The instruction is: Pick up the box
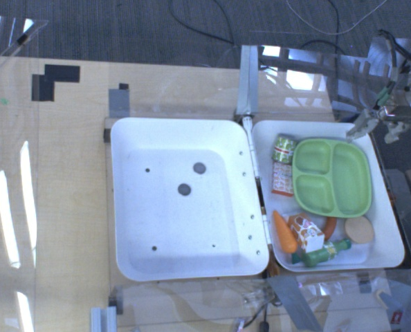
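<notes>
gripper (pixel 371 122) at right bin (pixel 392 251) far corner (finger spread unclear), touching nothing; box (pixel 283 177) apart.

Grey metal arm (pixel 392 109) w/ orange band, thin cables alongside.

In the right bin (pixel 392 244) a green divided tray (pixel 331 176) lies above a carrot (pixel 284 232), a green bottle (pixel 324 252) and a tan disc (pixel 360 231), while the left bin (pixel 126 206) rests on the wooden surface (pixel 53 206).
</notes>
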`<state>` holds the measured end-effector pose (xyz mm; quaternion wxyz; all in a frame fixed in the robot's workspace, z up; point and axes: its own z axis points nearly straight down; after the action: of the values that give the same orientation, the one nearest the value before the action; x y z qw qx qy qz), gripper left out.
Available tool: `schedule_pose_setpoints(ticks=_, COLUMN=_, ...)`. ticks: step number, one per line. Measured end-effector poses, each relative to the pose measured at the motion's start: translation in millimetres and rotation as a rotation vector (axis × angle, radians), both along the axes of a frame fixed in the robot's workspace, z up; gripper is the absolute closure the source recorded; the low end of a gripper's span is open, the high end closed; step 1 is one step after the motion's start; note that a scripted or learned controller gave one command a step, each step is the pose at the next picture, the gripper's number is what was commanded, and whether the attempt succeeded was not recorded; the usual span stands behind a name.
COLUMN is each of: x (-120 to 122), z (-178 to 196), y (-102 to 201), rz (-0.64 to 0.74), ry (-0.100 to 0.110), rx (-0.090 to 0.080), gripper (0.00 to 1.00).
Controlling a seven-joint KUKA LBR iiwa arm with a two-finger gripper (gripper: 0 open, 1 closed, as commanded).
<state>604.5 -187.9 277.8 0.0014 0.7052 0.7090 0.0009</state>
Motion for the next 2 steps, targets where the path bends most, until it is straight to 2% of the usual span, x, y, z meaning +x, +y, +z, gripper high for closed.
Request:
schedule_pose_setpoints(ticks=1, x=-42, z=-106, y=87, rz=-0.318, ry=0.004, rx=0.002, gripper=0.00)
schedule_pose_setpoints(ticks=2, x=-30, z=-176, y=104, rz=-0.265, ry=-0.016, rx=0.003, gripper=0.00)
